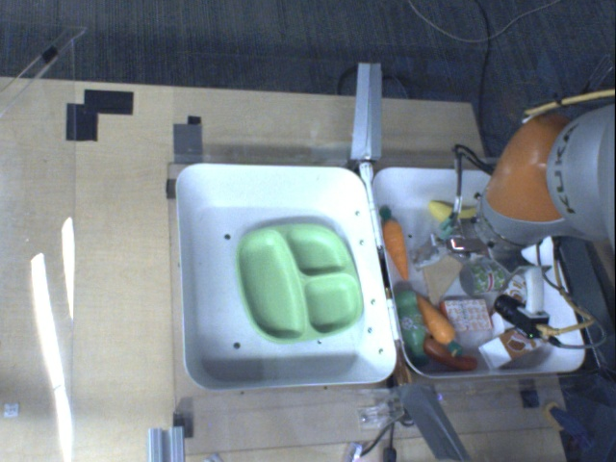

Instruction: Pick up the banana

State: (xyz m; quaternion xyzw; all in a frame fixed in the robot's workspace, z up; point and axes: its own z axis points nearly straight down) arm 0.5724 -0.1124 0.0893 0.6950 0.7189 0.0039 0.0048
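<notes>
Dark carpet runs along the far side, with a cable looped on it; nearer, a pale wood bench (96,287) carries two white bins side by side.

Left bin (207,354): a green divided tray (298,279) sits in the middle, nothing else with it.

Right bin (414,186): crowded. A carrot (395,248) lies along the left wall, a second carrot (436,321) nearer you, something dark green (411,318) just beside it, a reddish item (452,356) at the near edge, plus packets and cards in the middle.

Banana (445,209): you can see a yellow piece at the far side of the right bin, partly hidden behind the arm (568,176). It looks to be lying on the bin floor, not lifted.

Gripper (460,243): low over the right bin, just near of the banana, among the clutter. The arm's bulk and the orange band cover most of it, so you cannot tell how it is set or whether it has hold of anything. Nothing yellow shows in its grasp.

Progress, as a judgement: the reach into the right bin is made, and the tool is close to the target. The grasp itself is unconfirmed and the lift is not yet done. Expect the neighbouring packets to crowd any close on the banana.
</notes>
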